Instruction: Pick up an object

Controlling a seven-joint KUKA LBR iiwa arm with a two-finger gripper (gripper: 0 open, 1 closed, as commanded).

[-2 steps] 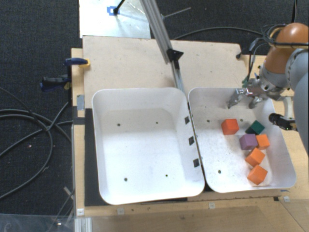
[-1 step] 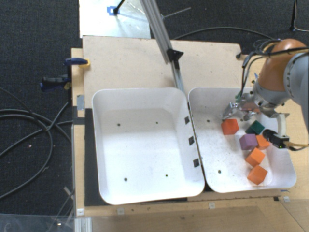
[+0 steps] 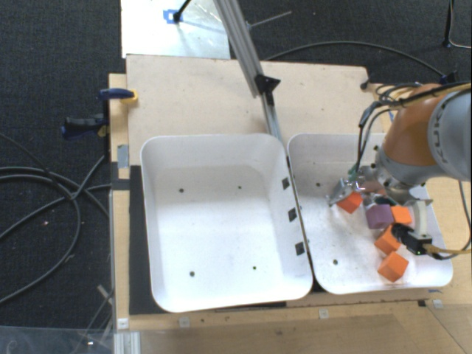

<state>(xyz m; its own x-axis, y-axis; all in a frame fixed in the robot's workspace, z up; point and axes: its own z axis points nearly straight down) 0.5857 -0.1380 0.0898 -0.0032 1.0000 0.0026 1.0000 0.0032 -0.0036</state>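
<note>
I read no brand, label or writing on any item. The arm (image 3: 431,135) reaches in from the right over the right bin (image 3: 313,161). The gripper (image 3: 346,194) sits low in that bin, its jaws clamped on an orange block (image 3: 350,203). Just right of it lie a purple block (image 3: 380,216) and three more orange blocks (image 3: 393,265), clustered toward the bin's near right corner, some touching. The bin's left and far portions offer open floor. The left bin (image 3: 155,220) adjoins it; their rims meet at the middle. A slanted metal bar (image 3: 243,43) crosses the far bench. Clamps (image 3: 99,113) grip the bench's left edge; cables (image 3: 37,190) lie on the floor.
</note>
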